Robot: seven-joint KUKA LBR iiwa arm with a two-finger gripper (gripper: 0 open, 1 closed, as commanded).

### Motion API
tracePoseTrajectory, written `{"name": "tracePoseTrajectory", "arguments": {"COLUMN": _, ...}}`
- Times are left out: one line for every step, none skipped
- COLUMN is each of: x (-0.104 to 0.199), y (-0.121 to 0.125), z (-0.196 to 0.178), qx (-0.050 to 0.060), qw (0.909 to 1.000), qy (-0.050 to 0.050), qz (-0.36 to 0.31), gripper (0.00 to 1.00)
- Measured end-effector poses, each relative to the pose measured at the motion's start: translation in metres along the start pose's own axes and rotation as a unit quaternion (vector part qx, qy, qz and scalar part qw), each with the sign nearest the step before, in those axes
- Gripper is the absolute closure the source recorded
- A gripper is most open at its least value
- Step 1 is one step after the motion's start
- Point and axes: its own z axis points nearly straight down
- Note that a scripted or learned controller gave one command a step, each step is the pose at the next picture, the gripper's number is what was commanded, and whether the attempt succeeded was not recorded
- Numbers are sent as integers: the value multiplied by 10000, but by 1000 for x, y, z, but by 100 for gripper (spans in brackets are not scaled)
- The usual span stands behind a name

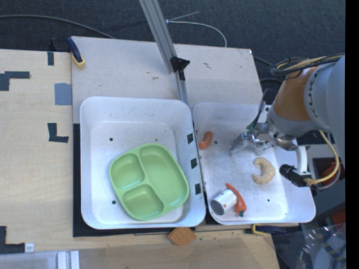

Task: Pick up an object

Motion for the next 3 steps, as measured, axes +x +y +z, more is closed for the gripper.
{"name": "tracePoseTrajectory", "arguments": {"x": 0, "y": 1, "z": -13, "qx": -18, "qw": 10000, "qy": 1, "qz": -4, "gripper": 100}}
{"name": "tracePoseTrajectory", "arguments": {"x": 9, "y": 8, "z": -63, "qx": -53, "qw": 10000, "qy": -5, "qz": -5, "gripper": 100}}
{"name": "tracePoseTrajectory", "arguments": {"x": 8, "y": 14, "z": -126, "qx": -62, "qw": 10000, "qy": -10, "qz": -2, "gripper": 100}}
